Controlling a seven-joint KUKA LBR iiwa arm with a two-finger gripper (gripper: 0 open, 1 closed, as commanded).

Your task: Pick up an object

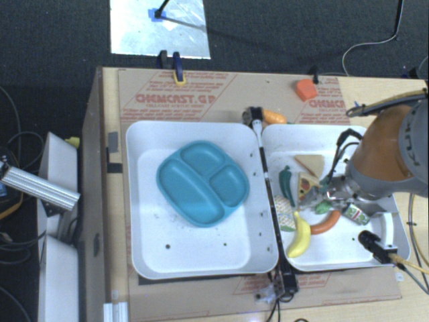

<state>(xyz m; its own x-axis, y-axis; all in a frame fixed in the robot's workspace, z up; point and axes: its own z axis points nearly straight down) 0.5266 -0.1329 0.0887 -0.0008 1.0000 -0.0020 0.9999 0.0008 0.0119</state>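
Note:
My gripper [320, 200] is down in the right bin [335, 134], among a cluster of toy food. A yellow banana [299, 235] lies near the bin's front left. An orange-red sausage [326, 223] lies just below the gripper. A dark green pepper [287, 182] sits at the left wall, and a tan sandwich wedge [310, 166] lies beside a pizza slice [305, 188]. A small green and white packet [356, 213] lies to the right of the gripper.
The left bin [151, 247] holds a blue divided plate [202, 182]. An orange block [305, 89] and an orange carrot-like piece [274, 118] lie on the bench behind the bins. The arm's grey and orange body [392, 153] overhangs the right bin's right side.

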